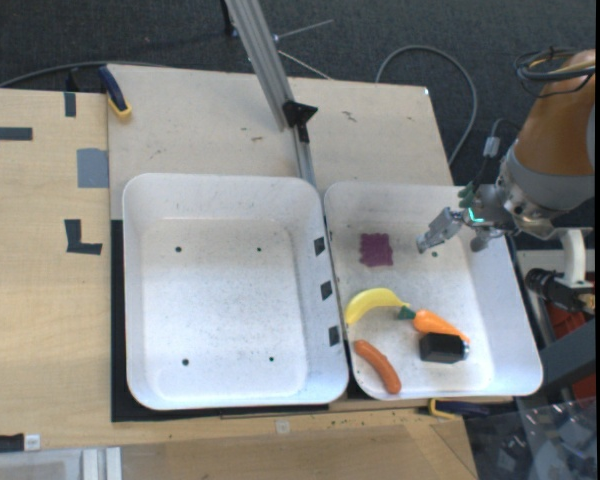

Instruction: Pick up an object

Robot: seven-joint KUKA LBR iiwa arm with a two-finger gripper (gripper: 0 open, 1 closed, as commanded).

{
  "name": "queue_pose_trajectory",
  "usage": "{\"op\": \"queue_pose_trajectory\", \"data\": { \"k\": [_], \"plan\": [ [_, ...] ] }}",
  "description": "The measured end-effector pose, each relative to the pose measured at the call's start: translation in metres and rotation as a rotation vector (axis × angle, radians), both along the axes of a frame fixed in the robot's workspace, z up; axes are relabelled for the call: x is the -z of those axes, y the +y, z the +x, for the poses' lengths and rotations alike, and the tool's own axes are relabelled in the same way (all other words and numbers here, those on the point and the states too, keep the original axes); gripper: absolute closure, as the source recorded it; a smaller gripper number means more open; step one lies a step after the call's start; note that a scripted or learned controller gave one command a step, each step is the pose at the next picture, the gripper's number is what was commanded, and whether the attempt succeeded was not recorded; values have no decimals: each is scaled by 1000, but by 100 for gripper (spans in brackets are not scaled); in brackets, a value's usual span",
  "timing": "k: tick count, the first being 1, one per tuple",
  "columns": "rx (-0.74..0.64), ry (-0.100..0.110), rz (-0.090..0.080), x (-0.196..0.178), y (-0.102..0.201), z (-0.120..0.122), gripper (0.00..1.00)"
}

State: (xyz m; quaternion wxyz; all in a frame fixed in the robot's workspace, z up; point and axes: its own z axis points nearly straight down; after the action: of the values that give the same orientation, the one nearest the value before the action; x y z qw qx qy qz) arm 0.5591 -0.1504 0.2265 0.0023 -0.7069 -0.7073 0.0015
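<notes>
The right bin (500,298) holds a purple block (376,249), a yellow banana (373,304), an orange carrot (438,322), a black block (442,348) and a reddish sausage (377,365). My gripper (442,230) hangs over the bin's upper right part, to the right of the purple block and apart from it. Nothing shows between its fingers.
The left bin (140,268) lies beside the right one. A metal pole (265,53) slants down to the bins' shared back edge. Cables run across the bench behind the right bin. A blue and yellow clamp (114,92) sits at the bench's back left.
</notes>
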Motion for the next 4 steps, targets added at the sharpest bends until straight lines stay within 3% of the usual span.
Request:
{"op": "queue_pose_trajectory", "data": {
  "k": [1,2,4],
  "plan": [
    [-1,-4,-1,-2,0,1,0],
    [0,3,0,62,-1,0,0],
    [0,-4,-3,139,-1,-3,0]
  ]
}}
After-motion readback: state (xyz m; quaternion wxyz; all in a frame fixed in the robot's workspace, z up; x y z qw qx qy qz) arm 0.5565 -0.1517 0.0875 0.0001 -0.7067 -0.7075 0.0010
